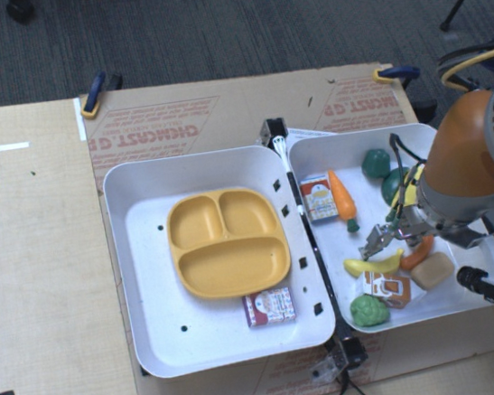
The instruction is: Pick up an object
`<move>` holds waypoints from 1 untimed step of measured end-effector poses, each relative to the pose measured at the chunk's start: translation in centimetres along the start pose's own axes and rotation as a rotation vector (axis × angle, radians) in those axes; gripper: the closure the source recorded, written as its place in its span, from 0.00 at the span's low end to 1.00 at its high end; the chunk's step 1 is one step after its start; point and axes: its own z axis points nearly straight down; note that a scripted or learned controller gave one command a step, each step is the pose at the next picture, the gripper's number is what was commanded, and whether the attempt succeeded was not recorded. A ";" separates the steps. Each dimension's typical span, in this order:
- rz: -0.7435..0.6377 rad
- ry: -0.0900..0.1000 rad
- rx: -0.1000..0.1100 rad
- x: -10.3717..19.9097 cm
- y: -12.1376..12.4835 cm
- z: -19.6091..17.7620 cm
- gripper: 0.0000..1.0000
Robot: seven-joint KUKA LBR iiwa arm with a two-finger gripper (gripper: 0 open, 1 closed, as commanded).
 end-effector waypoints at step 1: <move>0.004 0.000 -0.002 -0.1 0.1 -1.0 1.00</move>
